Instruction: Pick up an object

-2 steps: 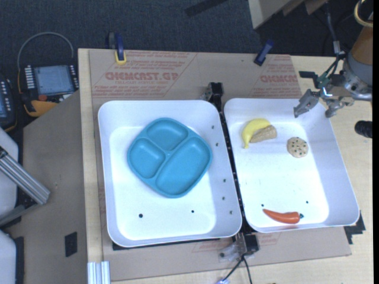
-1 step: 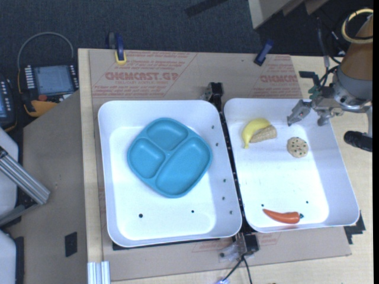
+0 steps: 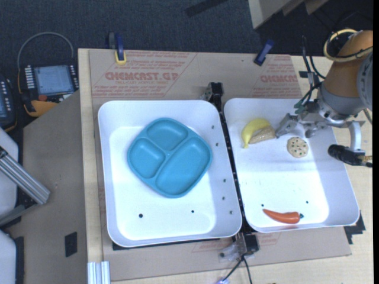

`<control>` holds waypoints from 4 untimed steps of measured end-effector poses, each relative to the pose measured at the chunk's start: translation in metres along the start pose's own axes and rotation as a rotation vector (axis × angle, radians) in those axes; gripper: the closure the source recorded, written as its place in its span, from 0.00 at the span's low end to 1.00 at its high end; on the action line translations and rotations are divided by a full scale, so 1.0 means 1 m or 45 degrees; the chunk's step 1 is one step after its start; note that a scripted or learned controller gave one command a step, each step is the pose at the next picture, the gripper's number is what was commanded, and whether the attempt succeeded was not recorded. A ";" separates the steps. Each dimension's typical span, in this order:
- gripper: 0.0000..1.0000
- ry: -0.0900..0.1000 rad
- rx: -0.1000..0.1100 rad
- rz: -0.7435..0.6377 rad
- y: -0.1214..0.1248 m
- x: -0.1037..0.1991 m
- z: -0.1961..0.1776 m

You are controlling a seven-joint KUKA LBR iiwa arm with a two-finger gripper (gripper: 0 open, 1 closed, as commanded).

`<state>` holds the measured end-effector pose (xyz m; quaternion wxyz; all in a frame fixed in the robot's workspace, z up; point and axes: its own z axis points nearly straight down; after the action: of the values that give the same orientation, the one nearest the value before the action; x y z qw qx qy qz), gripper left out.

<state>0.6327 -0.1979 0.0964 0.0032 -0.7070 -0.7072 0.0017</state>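
In the right bin (image 3: 331, 185) lie a yellow banana (image 3: 256, 131) at the upper left, a round speckled cookie (image 3: 297, 147) near the middle top, and a red chili pepper (image 3: 282, 216) by the front wall. My gripper (image 3: 299, 127) hangs over the bin's upper part, just right of the banana and just above the cookie. Its fingers (image 3: 286, 124) stand spread apart, open, with nothing between them. One fingertip is close to the banana's right end.
The left bin (image 3: 118, 209) holds a blue divided plate (image 3: 170, 157). A black clamp (image 3: 214, 91) sits between the bins at the back. The arm comes in from the upper right over the right bin's far corner.
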 end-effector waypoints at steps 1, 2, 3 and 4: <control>1.00 -0.004 -0.012 -0.001 0.002 -0.001 -0.015; 1.00 -0.007 -0.018 0.001 -0.006 -0.005 -0.072; 1.00 -0.007 -0.018 0.000 -0.001 -0.008 -0.116; 1.00 -0.007 -0.019 -0.001 0.000 -0.008 -0.163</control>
<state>0.6341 -0.2064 0.2590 -0.0041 -0.7068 -0.7074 -0.0016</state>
